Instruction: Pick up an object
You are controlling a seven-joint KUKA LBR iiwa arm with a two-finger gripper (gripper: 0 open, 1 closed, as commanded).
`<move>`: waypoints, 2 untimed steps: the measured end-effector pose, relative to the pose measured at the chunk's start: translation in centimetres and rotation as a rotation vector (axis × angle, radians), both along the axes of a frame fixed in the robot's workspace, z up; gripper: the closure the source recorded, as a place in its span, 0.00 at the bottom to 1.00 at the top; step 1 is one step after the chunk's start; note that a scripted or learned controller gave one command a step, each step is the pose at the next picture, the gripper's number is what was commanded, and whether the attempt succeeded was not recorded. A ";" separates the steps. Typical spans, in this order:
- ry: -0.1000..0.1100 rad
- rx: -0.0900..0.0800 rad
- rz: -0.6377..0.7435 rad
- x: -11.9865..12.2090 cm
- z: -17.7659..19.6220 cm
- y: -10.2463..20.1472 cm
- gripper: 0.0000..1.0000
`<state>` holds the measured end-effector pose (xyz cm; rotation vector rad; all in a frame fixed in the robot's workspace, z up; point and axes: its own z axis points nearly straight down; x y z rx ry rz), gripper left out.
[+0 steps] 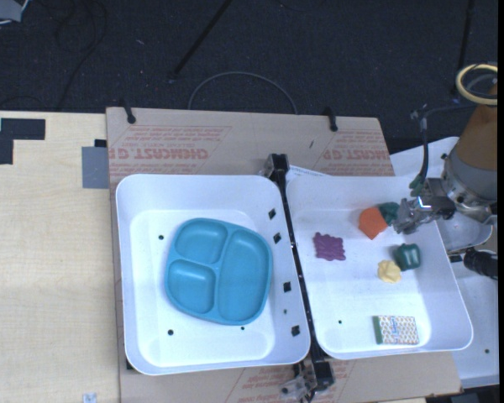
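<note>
Two white bins sat side by side on the bench (42, 250). The left bin (143, 204) held one thing, a blue tray (218, 269) with three hollows in it. The tray lay near the middle, with bare white floor all around it and the most room by the left wall.

The right bin (353, 342) held five small things. One orange block (371, 222) lay near the right wall, up toward the far end. One dark green piece (407, 255) lay a little nearer, and one yellow lump (389, 271) sat just beside it, maybe touching. One purple bumpy thing (328, 247) lay by itself toward the middle, well apart from the others. One small speckled box (396, 329) with a green edge lay near the front right corner, close to the rim.

The left half of this bin and the middle of its floor were open (lots of room there). The right side was crowded.

One grey arm (475, 170) reached in from the right. Its pincer (406, 213) hung over the right wall of the right bin, just beside the orange block, with something teal at its tip. The picture was too small and dark there, so I cannot tell if the pincer was apart, together, or clamped on anything.
</note>
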<state>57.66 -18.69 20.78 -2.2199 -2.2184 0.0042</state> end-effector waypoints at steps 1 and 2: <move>0.000 0.002 0.004 -1.7 0.8 5.9 1.00; 0.000 0.003 0.005 -2.9 1.0 12.0 1.00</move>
